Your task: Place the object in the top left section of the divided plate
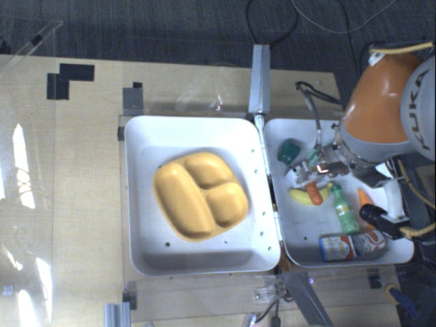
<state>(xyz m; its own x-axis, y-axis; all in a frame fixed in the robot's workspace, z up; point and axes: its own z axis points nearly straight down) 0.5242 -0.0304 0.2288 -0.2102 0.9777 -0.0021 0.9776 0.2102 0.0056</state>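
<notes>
Whether the jaws are released or clenched cannot be told from the camera view, since they are seen from above beneath the wrist, and no thing can be made out between them. They are located just up and to the left of the green bottle, over the right bin. The arm, grey with an orange band, is seen above and to the right of the bottle.

The bottle is laid roughly lengthwise in the right bin, with its cap pointed towards the jaws. Just left of the bottle an orange piece is found, and a yellow piece is set against that piece's far side. A teal thing is placed further up and left of the bottle. A small orange wedge is seen just right of the bottle, and a can is laid on its side just below it. Which of these is meant as the object cannot be told.

Well to the left of the bottle, the yellow divided plate is set in the middle of the left bin. Both bins are carried by the pale table.
</notes>
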